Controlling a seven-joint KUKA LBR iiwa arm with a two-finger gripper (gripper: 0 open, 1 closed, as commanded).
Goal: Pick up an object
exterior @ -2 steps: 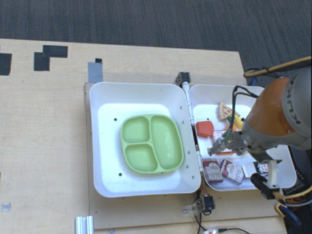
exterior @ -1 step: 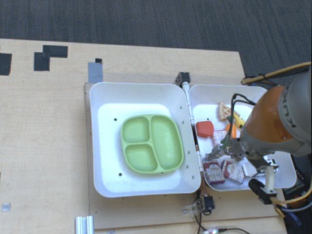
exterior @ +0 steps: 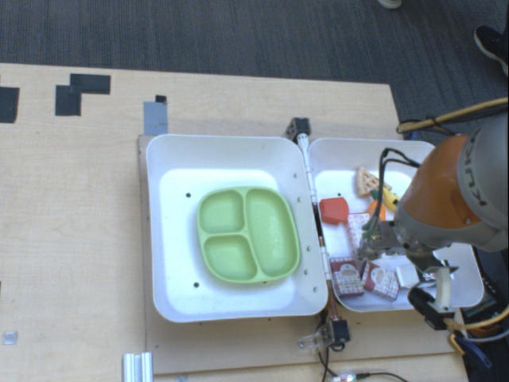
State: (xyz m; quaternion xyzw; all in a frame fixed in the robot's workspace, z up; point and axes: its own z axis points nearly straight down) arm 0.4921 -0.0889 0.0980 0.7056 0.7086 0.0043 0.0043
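The grey arm's orange-banded wrist (exterior: 449,185) looms over the right white bin (exterior: 338,177). Its gripper (exterior: 372,241) hangs low among crowded small packets (exterior: 366,278). A red block (exterior: 334,210) sits clear near the divider. The pale green divided plate (exterior: 247,234) lies centred in the left white bin (exterior: 171,237), with bare floor around it.

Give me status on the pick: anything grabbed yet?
Done: the arm has reached into the right bin, wrist low over the clutter near its front.
In hand: nothing I can confirm; the wrist hides the gripper, so no object shows between fingers.
Left: the grasp and lift. The red block, the patterned packets and the cracker-like piece all lie in that bin; the green divided plate sits in the left bin.
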